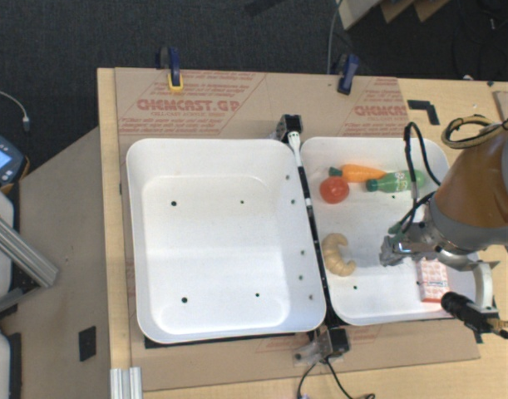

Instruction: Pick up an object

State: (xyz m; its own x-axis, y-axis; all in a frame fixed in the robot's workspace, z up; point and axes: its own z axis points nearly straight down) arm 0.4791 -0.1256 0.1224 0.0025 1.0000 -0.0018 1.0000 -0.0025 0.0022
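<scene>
— Four things in the right bin point(353, 310)?
— Five: carrot point(363, 172), green bottle point(392, 182), tomato point(334, 190), croissant point(338, 254), and a pink-and-white packet point(433, 281) by the right wall.
— And the gripper point(397, 248)?
— Low between croissant and packet, perhaps above the floor. Whether its fingers are apart or closed, I cannot tell.
</scene>
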